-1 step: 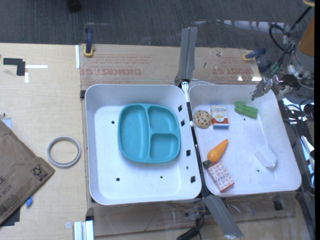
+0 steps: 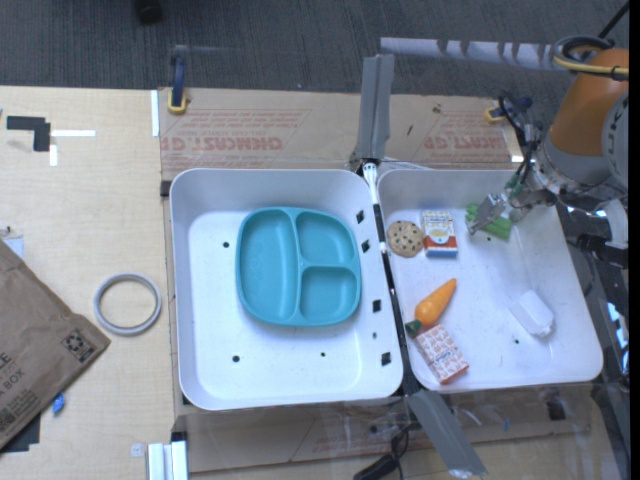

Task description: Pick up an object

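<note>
Right bin (image 2: 560, 368), near edge: a small red-and-white carton (image 2: 441, 354) lies flat by the divider. Just beyond it, a toy carrot (image 2: 435, 302), tilted, almost touching the carton. A pale, white-ish block (image 2: 533, 313) lies to the right, well apart and hard to read against the bin floor.

Farther in: a cookie (image 2: 404, 238) with a small orange-and-white box (image 2: 439, 234) just beside it.

Far right corner: gripper (image 2: 489, 214) low over a green object (image 2: 497, 226). Cannot tell whether the fingers are apart, together or clamped on it; detail too small.

Left bin (image 2: 200, 268): teal divided plate (image 2: 298, 266), centred.

Risk, as judged: the green piece lies close to the far wall, so the fingers may catch only an edge, and it could slip out on the lift.
</note>
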